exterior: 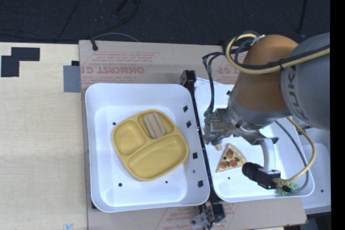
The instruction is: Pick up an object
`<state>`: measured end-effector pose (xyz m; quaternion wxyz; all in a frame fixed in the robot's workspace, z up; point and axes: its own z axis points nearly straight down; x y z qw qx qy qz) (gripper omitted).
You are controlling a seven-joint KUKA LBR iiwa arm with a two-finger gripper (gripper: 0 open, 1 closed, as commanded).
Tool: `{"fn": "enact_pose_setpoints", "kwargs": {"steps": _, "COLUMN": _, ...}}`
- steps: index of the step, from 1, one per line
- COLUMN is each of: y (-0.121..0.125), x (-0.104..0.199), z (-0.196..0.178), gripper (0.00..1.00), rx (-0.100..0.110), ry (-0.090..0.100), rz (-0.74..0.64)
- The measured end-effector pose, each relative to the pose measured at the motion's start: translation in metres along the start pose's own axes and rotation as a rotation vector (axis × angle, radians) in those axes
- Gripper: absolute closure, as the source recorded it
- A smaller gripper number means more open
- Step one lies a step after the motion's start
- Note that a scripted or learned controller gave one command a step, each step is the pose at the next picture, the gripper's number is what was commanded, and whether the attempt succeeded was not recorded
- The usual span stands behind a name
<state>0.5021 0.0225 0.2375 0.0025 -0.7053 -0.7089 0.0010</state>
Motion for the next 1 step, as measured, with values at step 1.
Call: {"fn": "enact_pose_setpoints", "kwargs": {"steps": 1, "y": -0.0015, "x": 0.0616, "z": 0.0075, "gripper": 1.00, "rx": 0.001, "ry": -0.001, "rz": 0.000}}
